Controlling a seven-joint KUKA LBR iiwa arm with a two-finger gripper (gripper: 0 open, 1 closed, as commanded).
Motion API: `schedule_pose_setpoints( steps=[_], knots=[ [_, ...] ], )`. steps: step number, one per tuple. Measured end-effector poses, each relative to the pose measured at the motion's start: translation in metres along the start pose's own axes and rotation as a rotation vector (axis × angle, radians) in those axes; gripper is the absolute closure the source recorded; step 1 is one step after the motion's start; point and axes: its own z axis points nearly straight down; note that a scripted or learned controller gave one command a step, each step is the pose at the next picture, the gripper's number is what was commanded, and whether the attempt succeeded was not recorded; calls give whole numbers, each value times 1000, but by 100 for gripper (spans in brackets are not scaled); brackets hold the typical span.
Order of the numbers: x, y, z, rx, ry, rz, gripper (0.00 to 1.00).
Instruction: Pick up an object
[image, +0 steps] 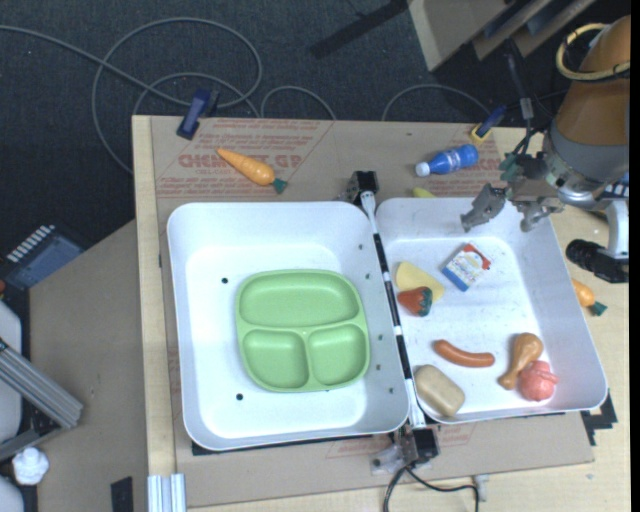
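Note:
My gripper (503, 216) hangs over the far edge of the right bin (560, 300), open, with nothing between its fingers. Just below and left of it lies a small white, red and blue carton (466, 267). Further left sit a yellow cheese wedge (413, 276) and a red strawberry-like piece (415, 300). Toward the bin's near side lie a sausage (464, 353), a chicken drumstick (522, 358), a pink lump (538, 381) and a tan bread roll (438, 390).
The left bin (200, 260) holds a green divided plate (300, 328). On the bench behind the bins lie a carrot (250, 166) and a blue bottle (448, 160). A small orange item (584, 295) sits outside the right bin's right rim.

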Motion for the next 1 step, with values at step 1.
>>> schedule_pose_setpoints(
  steps=[1],
  knots=[
    [-13, 3, 67, 3, 1, 1, 0]
  ],
)
